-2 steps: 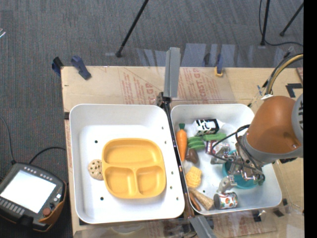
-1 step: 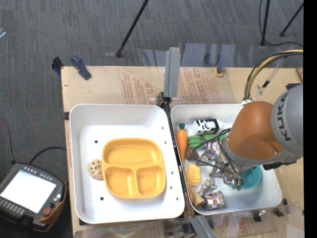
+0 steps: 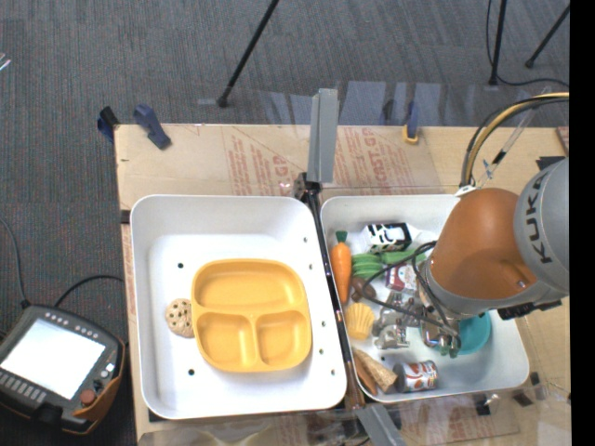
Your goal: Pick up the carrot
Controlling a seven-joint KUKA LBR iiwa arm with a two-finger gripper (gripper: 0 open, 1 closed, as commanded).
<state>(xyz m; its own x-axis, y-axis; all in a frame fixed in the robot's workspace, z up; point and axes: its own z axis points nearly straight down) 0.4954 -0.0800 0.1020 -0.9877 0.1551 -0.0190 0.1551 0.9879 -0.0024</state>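
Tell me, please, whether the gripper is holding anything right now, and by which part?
It cannot be told. The gripper sits low in the right bin among clutter, beside the carrot, which lies apart from it along the bin's left wall.

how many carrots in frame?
1. The carrot lies along the left wall of the right bin, beside green items. The arm covers part of that bin, so another could be hidden.

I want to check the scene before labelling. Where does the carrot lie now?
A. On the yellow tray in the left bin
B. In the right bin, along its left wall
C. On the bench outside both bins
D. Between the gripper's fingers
B: the carrot lies in the right bin, along its left wall.
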